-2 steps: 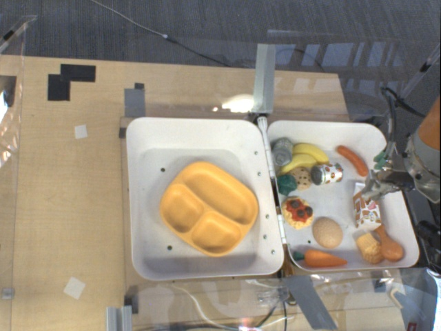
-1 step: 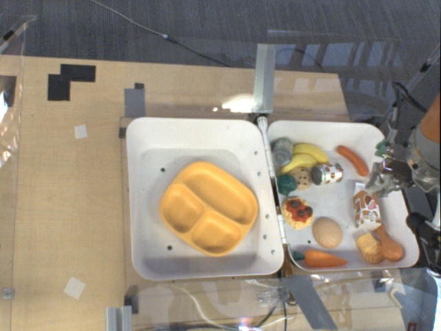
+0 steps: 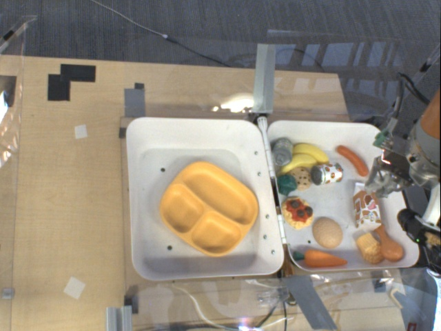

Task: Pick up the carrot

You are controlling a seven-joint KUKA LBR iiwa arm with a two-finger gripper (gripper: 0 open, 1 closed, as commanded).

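The carrot (image 3: 325,258), orange with a small green top, lies flat along the front edge of the right bin (image 3: 324,129). My gripper (image 3: 381,183) hangs over the right side of that bin, just above a red and white snack packet (image 3: 366,211). It is well to the right of the carrot and farther back, and it has no contact with the carrot. The grey arm with its orange band comes in from the right edge.
Around the carrot lie a tan egg-shaped item (image 3: 328,232), a small pizza (image 3: 298,212), a bread piece (image 3: 368,247) and a drumstick (image 3: 388,244). Farther back are bananas (image 3: 307,156), a can (image 3: 328,174) and a sausage (image 3: 352,160). The left bin (image 3: 148,143) holds a yellow divided plate (image 3: 209,207).
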